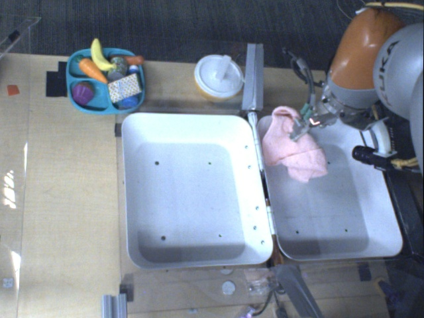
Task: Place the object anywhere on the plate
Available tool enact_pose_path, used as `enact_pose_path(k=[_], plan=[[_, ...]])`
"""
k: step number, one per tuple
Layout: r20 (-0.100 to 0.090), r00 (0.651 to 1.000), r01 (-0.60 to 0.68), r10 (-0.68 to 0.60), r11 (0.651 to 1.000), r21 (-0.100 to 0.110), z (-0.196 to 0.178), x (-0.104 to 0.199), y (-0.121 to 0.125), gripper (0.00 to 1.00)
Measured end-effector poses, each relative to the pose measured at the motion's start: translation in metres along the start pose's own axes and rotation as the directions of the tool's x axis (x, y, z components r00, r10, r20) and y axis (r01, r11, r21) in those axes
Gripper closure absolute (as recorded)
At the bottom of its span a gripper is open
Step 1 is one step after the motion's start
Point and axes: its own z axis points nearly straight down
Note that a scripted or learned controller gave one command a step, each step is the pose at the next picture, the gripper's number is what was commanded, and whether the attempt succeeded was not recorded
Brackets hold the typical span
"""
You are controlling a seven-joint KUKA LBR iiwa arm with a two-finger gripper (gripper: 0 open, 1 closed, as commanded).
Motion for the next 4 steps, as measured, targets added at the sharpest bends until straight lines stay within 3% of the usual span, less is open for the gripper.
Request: enact_pose_path(k=[1,2,3,4], plan=[[0.0,1.0,0.007,-0.007,1.0,-0.001,-0.039,0.0,0.003,1.0],[-0.001,0.916,0.4,-0.4,0.916,-0.001,-0.04,0.041,0.018,1.0],[0.0,0.688,0.726,-0.726,0.688,-0.004,-0.032,0.091,0.045,1.0],[0.004,0.361,0.932,-0.932,0.361,-0.005,-0.037,0.138,0.065,1.0]])
